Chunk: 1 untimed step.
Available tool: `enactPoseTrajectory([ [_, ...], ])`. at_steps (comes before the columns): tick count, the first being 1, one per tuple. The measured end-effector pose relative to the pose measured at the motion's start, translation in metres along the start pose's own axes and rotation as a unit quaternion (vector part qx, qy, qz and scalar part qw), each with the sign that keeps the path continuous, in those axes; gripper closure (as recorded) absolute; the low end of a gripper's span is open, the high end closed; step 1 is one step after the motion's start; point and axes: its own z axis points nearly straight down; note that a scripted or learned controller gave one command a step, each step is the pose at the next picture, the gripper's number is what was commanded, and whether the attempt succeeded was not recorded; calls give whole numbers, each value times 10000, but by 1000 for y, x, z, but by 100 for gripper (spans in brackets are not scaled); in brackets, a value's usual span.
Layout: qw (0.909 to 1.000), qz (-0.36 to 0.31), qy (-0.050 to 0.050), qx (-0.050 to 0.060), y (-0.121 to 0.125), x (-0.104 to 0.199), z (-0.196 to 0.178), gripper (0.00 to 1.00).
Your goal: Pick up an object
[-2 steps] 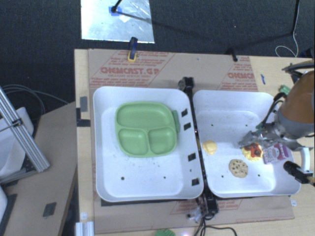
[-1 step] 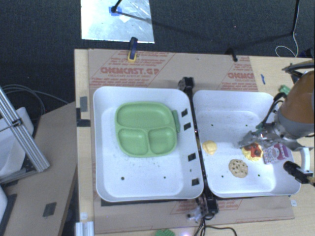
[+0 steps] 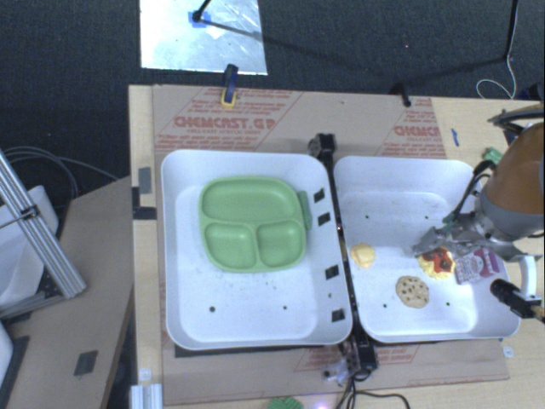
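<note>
We see gripper (image 3: 440,258) low over red-yellow toy (image 3: 439,264), finger state unclear; risk: nudges purple packet (image 3: 476,265), misses grasp.

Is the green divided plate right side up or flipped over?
Right side up: the green divided plate shows its three compartments facing up in the left bin.

The fingers (image 3: 434,252) sit low in the right bin (image 3: 400,186), crowded by a red and yellow toy (image 3: 440,264) just beneath them and a purple packet (image 3: 477,265) just beside it, toward the arm. A cookie (image 3: 413,291) lies near, toward the front rim, and a yellow piece (image 3: 364,255) lies farther off, by the divider. Behind the fingers the bin floor lies bare.
</note>
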Motion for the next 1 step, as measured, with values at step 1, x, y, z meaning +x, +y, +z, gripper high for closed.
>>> enactPoseTrajectory([
  [1,10000,0,0,0,0,0,0,0],
])
